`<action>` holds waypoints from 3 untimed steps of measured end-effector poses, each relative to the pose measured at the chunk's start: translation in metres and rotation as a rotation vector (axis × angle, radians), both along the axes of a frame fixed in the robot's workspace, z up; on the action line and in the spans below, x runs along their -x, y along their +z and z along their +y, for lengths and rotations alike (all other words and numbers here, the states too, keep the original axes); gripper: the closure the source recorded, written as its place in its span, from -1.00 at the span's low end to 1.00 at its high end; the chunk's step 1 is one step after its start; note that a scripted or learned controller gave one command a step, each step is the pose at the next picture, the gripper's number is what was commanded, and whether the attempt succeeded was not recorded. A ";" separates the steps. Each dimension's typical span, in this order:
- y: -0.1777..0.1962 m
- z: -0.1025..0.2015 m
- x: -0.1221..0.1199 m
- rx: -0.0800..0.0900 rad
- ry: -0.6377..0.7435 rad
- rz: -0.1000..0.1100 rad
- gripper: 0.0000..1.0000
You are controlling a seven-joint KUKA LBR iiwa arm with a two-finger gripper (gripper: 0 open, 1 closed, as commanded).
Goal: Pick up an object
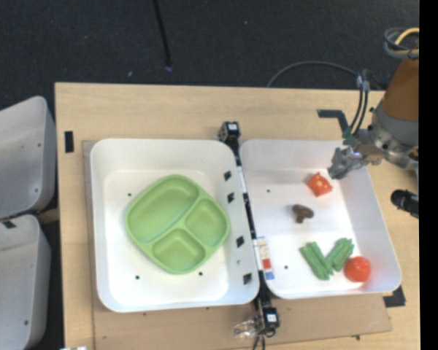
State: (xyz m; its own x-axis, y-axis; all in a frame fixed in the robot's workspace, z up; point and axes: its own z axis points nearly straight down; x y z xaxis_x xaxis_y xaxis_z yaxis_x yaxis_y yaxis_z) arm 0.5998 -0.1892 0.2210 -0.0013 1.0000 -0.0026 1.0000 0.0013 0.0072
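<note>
The right bin (277,173) holds a small red-orange block (320,184), a little brown piece (301,212), two green pods (325,257) lying in a V, and a red ball (357,268) at the front right. My gripper (344,160) hangs over the bin's back right part, just up and right of the red-orange block, and nothing shows between its fingers. From this angle the gap between them is too small to judge.
A green divided plate (177,223) lies in the left bin (109,188). A black clip (228,130) sits at the back where the bins meet. A cable (306,68) loops on the bench behind the right bin. A white object (14,152) stands off the bench's left.
</note>
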 end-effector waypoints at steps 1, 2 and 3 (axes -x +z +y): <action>0.051 -0.007 -0.009 0.000 0.002 0.000 1.00; 0.057 0.044 -0.021 -0.002 0.005 0.004 1.00; 0.061 0.094 -0.028 -0.002 0.005 0.004 1.00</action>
State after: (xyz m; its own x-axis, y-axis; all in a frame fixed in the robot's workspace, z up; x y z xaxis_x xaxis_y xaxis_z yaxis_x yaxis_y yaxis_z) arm 0.6280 -0.0954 0.2821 -0.0062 1.0000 -0.0007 1.0000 0.0062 0.0030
